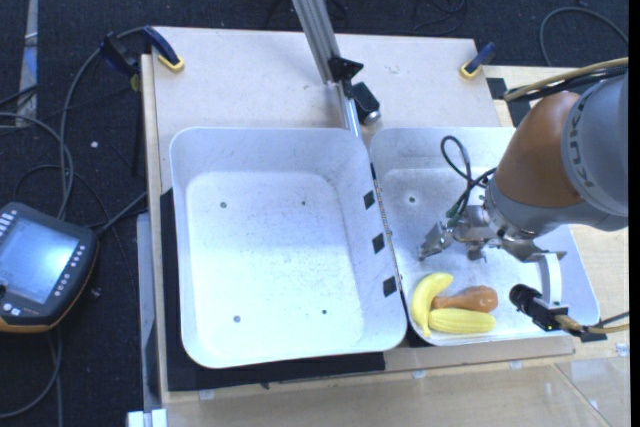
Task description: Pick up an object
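Observation:
Three toy foods lie together at the front of the right bin (410,177): a yellow banana (428,296), an orange-brown carrot-like piece (470,298) and a yellow corn cob (462,321). My gripper (441,241) hangs over the middle of that bin, just behind the banana and apart from it. It points down and to the left. The grey arm with its orange band (535,150) comes in from the right and hides the bin's right side.
The left bin (200,155) adjoins the right one along a shared rim with black clips (378,240). A slanted metal rail (318,25) rises behind the bins. Beyond the bench's left edge sits a teach pendant (40,265) with cables.

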`<state>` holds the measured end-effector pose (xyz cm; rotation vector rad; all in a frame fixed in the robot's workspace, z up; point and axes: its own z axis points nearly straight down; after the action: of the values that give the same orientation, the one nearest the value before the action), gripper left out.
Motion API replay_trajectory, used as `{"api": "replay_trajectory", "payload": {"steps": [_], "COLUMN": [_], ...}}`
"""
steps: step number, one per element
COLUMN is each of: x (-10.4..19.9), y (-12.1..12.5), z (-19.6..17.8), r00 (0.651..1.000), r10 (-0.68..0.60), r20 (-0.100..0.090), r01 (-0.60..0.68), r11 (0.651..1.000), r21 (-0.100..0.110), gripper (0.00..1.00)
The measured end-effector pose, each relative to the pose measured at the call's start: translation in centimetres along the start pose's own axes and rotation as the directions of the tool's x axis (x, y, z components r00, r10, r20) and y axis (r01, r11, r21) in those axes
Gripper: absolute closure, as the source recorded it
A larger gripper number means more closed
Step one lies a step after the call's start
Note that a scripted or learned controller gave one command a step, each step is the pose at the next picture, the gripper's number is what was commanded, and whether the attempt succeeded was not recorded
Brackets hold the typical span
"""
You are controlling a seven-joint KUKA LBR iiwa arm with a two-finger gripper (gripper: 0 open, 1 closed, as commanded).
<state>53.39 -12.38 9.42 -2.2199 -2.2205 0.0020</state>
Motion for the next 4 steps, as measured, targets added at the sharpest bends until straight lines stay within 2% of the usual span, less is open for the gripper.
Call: {"api": "replay_trajectory", "payload": {"steps": [1,3,4], "x": [0.0,-0.5,4.3], "y": [0.1,0.3,-0.3], "z": [-1.2,-12.5,-13.7], "r00": [1.000,1.000,1.000], "r10": [0.000,0.000,-0.004], "r20": [0.000,0.001,-0.001], "r01": [0.000,0.000,0.004], "r11": [1.000,1.000,1.000], "r21": [-0.003,-0.007,-0.003], "gripper": [1.00,1.00,1.00]}}
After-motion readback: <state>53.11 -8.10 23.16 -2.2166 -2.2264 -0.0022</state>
